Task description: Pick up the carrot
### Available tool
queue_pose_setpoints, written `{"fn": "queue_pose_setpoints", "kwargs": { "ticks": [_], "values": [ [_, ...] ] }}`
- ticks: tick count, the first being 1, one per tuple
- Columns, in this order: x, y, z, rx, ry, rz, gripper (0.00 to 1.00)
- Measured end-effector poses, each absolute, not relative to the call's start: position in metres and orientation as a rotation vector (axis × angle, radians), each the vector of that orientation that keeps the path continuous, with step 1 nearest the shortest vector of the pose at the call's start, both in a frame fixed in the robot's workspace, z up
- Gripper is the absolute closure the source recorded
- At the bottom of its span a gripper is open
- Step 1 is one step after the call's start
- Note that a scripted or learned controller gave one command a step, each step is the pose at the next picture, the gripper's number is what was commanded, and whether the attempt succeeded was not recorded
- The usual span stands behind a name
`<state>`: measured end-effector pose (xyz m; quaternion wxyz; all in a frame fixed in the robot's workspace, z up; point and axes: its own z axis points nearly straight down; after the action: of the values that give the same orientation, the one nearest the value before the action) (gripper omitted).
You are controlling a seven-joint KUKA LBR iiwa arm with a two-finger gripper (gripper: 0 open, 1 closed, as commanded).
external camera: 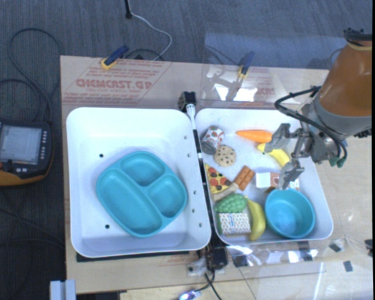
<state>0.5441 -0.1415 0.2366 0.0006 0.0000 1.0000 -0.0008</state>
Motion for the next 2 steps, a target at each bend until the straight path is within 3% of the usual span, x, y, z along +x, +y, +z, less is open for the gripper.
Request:
{"fn": "queue_pose_setpoints", "kwargs": {
  "ticks": [1, 2],
  "values": [
    [0.590, -0.170, 0.107, -0.304, 3.128, 0.004, 0.00],
    [0.664, -0.188, 0.096, -0.184, 3.121, 0.024, 0.00]
  ]
}}
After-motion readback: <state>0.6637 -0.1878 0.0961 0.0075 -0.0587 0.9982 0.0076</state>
